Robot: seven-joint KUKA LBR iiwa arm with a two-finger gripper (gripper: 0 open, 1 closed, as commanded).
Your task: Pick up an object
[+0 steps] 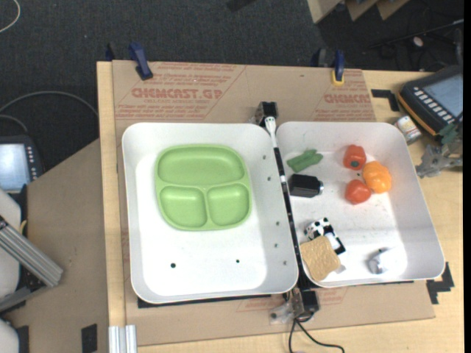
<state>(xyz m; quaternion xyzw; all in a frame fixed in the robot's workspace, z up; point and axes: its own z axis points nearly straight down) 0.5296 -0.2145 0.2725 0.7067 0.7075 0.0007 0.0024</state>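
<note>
Sitting alone in the right bin [412, 197], near its upper middle: an orange pepper [377, 176], probably light, stiff, slick plastic. Calling for a hold across its rounded middle. Cannot tell the pincer's state.

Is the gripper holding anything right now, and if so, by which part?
Nothing is held as far as this view shows. The objects all lie loose in the right bin: green piece, black item, red and orange pieces, tan slab.
</note>
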